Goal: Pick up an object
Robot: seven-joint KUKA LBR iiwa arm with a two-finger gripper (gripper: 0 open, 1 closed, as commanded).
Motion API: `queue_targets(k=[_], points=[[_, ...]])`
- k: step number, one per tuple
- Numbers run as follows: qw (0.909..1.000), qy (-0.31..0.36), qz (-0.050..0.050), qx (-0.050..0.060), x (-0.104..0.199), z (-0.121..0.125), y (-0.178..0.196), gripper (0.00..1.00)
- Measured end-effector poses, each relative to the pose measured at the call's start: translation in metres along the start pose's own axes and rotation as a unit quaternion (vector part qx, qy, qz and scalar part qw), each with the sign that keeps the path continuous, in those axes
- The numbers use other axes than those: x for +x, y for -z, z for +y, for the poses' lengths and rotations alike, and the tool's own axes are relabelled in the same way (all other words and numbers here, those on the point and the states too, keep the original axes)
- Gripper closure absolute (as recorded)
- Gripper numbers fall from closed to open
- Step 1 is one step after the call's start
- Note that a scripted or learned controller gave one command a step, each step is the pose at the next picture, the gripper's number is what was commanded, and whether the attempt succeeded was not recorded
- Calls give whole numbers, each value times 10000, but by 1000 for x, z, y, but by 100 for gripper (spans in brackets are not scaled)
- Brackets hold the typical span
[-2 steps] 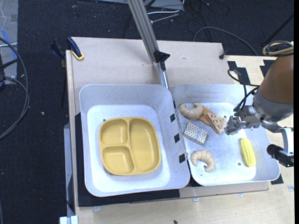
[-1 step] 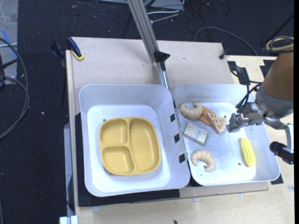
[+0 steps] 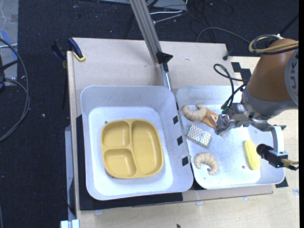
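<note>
Tan bench (image 3: pixel 118 63) under two white bins (image 3: pixel 95 108), side by side.

The arm (image 3: pixel 273 77) reaches in from the right of the camera view, its orange band broad and rounded above the grey wrist. The wrist bends downward and leftward, carrying the gripper (image 3: pixel 222 125) low, pointed down toward the view's left, with dark cables looping above it.

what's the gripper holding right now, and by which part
It cannot be told. The gripper hangs low in the right bin, right beside the orange item and upper croissant, but nothing is visibly between its fingers.
</note>
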State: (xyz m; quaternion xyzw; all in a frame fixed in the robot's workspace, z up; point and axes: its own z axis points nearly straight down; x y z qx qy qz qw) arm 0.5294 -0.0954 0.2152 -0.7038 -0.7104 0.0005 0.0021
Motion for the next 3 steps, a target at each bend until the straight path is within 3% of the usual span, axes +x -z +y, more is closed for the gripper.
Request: queue_targets(k=[3], points=[[10000, 11, -7, 4, 178, -12, -2, 100]])
